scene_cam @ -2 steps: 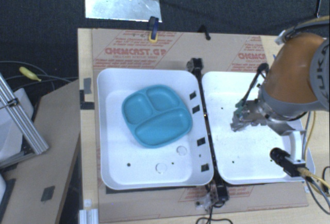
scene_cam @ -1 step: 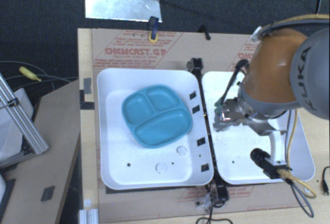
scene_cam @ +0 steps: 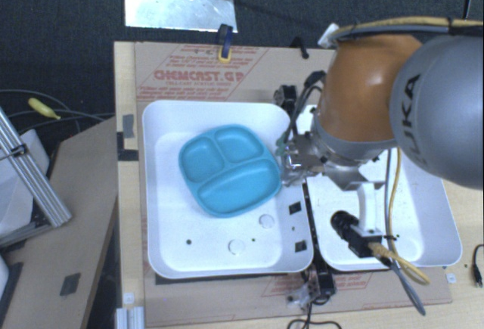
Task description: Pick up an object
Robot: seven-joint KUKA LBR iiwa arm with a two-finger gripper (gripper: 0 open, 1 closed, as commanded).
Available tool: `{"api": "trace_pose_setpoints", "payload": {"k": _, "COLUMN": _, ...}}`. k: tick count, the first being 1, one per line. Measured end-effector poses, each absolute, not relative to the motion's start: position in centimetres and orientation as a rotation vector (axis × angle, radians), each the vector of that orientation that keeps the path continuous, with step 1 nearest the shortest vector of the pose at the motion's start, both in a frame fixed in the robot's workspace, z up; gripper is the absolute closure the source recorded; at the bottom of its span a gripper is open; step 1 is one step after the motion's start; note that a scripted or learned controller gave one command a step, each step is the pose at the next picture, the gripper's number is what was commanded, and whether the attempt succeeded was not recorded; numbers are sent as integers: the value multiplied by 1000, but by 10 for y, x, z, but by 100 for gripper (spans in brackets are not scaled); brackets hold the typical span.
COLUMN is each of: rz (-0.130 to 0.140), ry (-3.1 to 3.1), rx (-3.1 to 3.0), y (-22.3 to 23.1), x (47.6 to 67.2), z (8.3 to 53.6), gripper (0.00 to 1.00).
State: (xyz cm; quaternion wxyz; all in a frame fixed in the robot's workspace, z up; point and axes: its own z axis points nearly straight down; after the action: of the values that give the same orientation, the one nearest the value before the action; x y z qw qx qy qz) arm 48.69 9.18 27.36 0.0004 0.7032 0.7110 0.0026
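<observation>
My arm (scene_cam: 408, 93) is the biggest thing here, its grey bulk and orange band reaching in from the right over the seam between the two bins. Under it the left bin (scene_cam: 170, 248) holds the blue divided plate (scene_cam: 228, 169), lying flat in the bin's upper middle, its right edge near the seam. The right bin (scene_cam: 435, 233) lies mostly hidden beneath me. My gripper (scene_cam: 291, 161) sits just beside the plate's right edge; whether it is grasping anything I cannot tell.
</observation>
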Motion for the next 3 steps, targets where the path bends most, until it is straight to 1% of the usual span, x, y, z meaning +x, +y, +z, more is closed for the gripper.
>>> {"api": "trace_pose_setpoints", "payload": {"k": 1, "rz": 14, "ry": 2215, "rx": 2217, "y": 54, "x": 488, "z": 360, "gripper": 100}}
{"api": "trace_pose_setpoints", "payload": {"k": 2, "rz": 11, "ry": 2225, "rx": 2212, "y": 77, "x": 490, "z": 406, "gripper": 100}}
{"api": "trace_pose_setpoints", "payload": {"k": 3, "rz": 11, "ry": 2226, "rx": 2212, "y": 101, "x": 502, "z": 454, "gripper": 100}}
